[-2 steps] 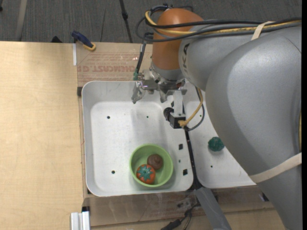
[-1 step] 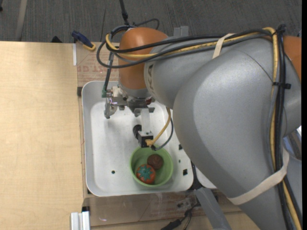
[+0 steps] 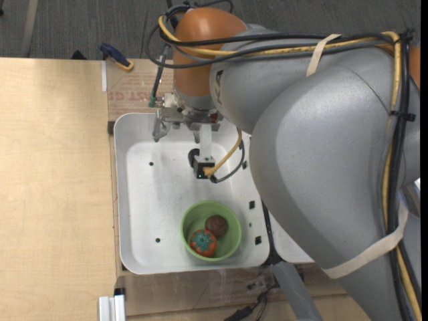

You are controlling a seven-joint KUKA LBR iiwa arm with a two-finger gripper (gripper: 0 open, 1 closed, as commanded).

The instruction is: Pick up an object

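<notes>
A green bowl (image 3: pixel 212 231) stands on the near right floor of the left white bin (image 3: pixel 150 192). Inside it lie a red-orange tomato-like ball (image 3: pixel 203 242) and a brown round thing (image 3: pixel 217 225), touching each other. My gripper (image 3: pixel 182 135) hangs over the far end of this bin, under the orange wrist band, well beyond the bowl. Its two fingers (image 3: pixel 159 130) stand apart, open, with nothing between them.
The grey arm covers most of the right bin (image 3: pixel 289 247). A pale wooden board (image 3: pixel 53 179) lies along the left bin's left side. A blue clamp (image 3: pixel 115 55) and cardboard (image 3: pixel 134 89) sit behind the bin.
</notes>
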